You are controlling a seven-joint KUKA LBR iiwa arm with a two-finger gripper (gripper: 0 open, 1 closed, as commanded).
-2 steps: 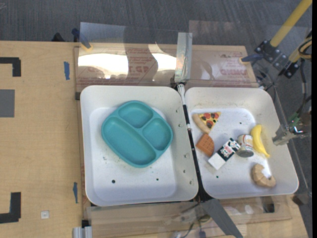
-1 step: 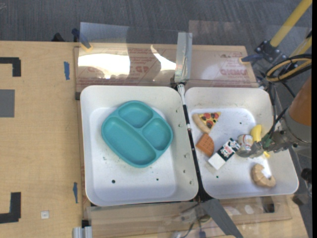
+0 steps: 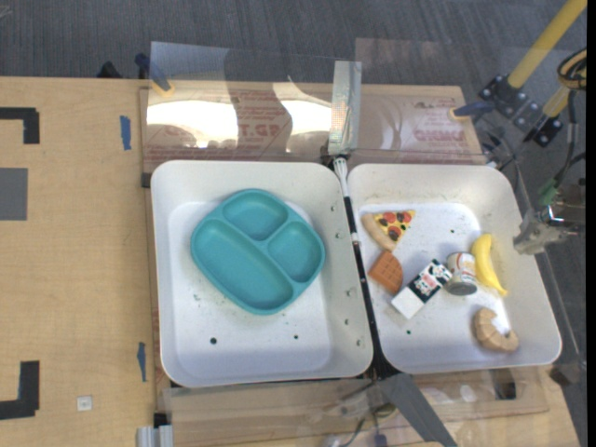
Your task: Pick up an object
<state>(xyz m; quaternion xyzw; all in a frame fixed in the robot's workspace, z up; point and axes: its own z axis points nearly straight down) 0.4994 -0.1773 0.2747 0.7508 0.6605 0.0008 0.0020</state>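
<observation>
The gripper sits at the right bin's edge, grip state unclear; banana just left; carton label unreadable.

Plate in left bin; banana in right bin

This looks like a robotics lab. Two white bins stand on a plywood bench marked with black and blue tape, clear plastic shields behind them, toy food inside, grey carpet beyond.
</observation>
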